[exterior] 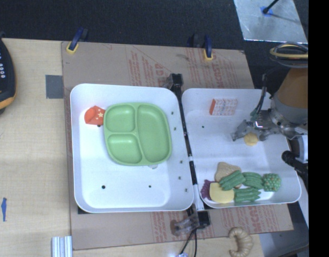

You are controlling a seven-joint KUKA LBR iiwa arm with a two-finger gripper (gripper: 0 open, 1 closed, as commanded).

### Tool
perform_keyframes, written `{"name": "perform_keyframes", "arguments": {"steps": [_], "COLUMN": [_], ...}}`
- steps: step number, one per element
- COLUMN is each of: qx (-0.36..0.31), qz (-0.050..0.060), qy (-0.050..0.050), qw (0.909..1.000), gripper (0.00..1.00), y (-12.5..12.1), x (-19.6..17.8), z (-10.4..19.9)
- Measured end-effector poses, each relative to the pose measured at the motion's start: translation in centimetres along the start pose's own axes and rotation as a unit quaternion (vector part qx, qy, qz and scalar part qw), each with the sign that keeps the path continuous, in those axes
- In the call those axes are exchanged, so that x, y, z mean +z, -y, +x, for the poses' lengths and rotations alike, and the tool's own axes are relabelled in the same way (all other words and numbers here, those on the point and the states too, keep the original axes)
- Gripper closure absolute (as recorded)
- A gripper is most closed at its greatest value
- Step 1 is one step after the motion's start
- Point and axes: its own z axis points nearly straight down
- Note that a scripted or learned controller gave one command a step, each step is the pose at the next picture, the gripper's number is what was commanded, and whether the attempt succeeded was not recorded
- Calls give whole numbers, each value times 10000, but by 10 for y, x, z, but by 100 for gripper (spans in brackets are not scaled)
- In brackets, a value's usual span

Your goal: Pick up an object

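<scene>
Brown cardboard sheeting (154, 63) is seen clamped over a pale wooden bench (30, 159), with dark flooring behind it. Two shallow white bins sit side by side on the sheet: the left bin (89, 186) and the right bin (202, 106). The right bin is taken as landmark.

Arm (293, 90) is seen entering over the right bin's far right side. Gripper (252, 131) is lowered near that bin's middle right; a small yellowish object (251, 140) is seen at its tips. Whether it is actually clasped between the fingers cannot be told, nor can the finger state.

Along the right bin's near edge a heap of green toy vegetables (245, 183) lies with a tan piece and a yellow piece, probably loose picking stock. An orange-and-white carton (223, 106) lies near the right bin's far wall.

Left of the right bin, a green divided plate (137, 133) rests in the left bin, a red item (94, 115) touching its far left edge.

Judgement: grasp attempt in progress; outcome unconfirmed.
</scene>
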Motion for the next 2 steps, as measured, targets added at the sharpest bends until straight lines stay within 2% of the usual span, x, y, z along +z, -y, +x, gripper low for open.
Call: {"name": "perform_keyframes", "arguments": {"steps": [1,2], "qx": [-12,-31], "qz": [-68,-82], "qy": [29,23], "qw": [10000,10000], "gripper": [100,100], "y": [-5,-31], "x": [-20,-3], "z": [-2,44]}}
